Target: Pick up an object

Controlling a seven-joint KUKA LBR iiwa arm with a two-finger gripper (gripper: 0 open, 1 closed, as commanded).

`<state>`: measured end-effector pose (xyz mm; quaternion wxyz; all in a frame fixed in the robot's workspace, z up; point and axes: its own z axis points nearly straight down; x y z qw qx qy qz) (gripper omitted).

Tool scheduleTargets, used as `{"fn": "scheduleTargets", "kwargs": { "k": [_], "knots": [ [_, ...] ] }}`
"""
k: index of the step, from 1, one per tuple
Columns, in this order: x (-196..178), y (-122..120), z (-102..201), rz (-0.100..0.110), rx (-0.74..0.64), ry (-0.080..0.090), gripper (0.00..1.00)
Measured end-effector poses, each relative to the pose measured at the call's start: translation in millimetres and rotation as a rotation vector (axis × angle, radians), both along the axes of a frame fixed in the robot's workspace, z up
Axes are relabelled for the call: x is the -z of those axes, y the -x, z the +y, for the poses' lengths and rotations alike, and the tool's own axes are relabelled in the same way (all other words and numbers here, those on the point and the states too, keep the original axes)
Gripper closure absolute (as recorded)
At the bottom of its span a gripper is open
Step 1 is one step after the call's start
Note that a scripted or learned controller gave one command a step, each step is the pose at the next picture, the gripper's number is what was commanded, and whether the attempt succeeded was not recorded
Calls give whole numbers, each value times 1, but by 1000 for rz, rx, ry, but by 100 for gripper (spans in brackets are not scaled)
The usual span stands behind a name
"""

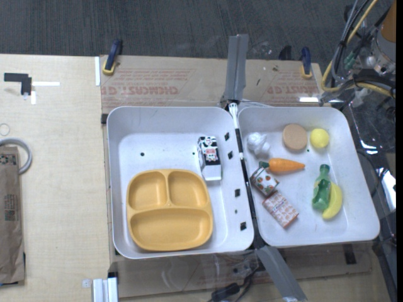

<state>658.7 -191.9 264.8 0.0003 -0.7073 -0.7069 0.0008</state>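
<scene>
The arm's base is seen at the upper right, outside the right bin [352, 168]; the end effector's state cannot be told. Carrot [286, 165], banana [334, 203] and lemon [320, 138] lie inside, with bare floor along its lower rim.

Bench surround: two blue clamps [113, 56] [305, 60] pin cardboard sheet [164, 83] behind bins (red print); brown paper bag [11, 212] at left edge.
</scene>
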Motion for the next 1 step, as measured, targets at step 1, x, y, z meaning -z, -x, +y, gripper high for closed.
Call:
{"fn": "scheduleTargets", "kwargs": {
  "k": [1],
  "knots": [
    [122,16,-17,-1,-83,1,0]
  ]
}}
